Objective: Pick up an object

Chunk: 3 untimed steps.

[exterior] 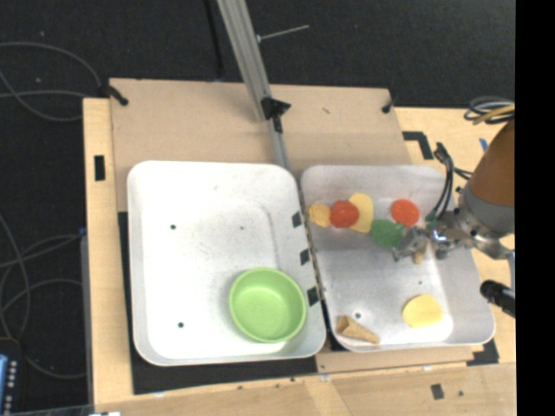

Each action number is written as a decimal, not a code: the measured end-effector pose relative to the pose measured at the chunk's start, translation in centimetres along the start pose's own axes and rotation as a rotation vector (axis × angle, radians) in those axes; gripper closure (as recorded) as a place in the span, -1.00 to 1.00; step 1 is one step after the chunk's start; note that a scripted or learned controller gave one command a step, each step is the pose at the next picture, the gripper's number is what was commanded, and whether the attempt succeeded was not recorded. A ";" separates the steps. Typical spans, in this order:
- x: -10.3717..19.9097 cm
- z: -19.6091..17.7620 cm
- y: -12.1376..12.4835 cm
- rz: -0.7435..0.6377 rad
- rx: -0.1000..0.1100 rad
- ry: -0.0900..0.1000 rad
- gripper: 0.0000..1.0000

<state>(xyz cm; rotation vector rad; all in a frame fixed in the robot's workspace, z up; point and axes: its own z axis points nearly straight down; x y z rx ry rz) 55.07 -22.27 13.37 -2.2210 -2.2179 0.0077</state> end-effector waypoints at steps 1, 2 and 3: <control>0.0 -1.5 0.2 0.002 -0.008 0.001 1.00; 0.7 -6.2 0.5 -0.006 -0.012 0.000 1.00; 0.1 -10.7 1.0 -0.006 -0.012 -0.001 1.00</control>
